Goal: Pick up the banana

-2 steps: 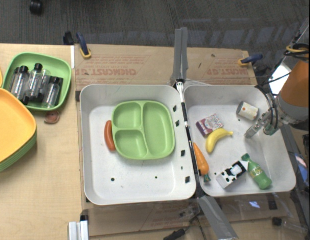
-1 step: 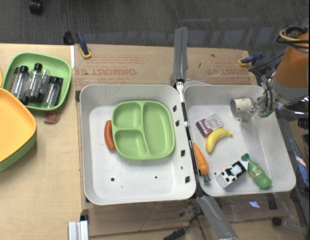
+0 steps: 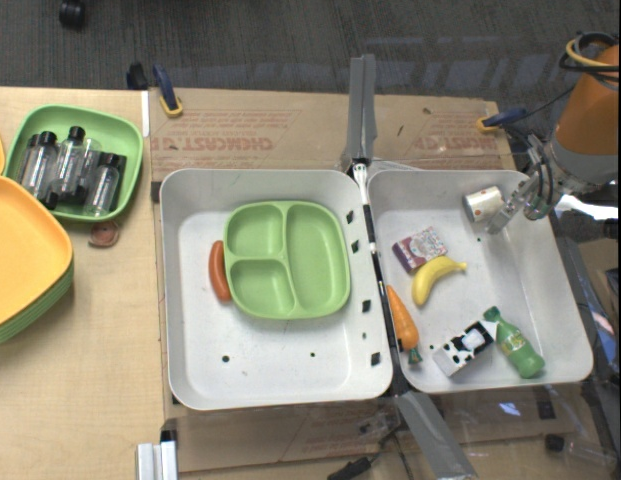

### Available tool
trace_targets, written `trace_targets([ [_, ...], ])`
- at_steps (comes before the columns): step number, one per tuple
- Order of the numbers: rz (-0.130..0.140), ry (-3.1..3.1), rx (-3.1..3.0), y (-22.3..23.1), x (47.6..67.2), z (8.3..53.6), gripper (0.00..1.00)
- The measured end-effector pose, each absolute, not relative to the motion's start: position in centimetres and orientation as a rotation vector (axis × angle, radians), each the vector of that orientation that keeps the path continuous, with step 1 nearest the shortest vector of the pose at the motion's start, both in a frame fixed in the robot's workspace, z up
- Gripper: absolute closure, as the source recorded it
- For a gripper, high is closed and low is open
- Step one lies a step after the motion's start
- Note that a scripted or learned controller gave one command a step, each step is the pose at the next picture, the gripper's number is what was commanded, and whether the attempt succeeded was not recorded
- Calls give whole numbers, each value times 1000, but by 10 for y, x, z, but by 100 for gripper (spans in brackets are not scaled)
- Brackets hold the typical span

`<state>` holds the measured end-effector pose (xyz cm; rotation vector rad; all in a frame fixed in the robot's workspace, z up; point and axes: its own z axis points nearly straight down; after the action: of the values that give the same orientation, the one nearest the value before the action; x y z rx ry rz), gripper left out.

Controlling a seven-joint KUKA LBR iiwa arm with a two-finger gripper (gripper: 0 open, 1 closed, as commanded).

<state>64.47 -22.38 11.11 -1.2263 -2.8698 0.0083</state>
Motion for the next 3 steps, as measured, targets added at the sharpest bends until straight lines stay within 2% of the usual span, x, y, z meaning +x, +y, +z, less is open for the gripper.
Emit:
trace_targets([
  [1, -1, -3059, -737, -178, 643, 158, 100],
  [2, 0, -3134, -297, -222, 631, 170, 100],
  [3, 1, -3150, 8, -216, 655, 191, 100],
])
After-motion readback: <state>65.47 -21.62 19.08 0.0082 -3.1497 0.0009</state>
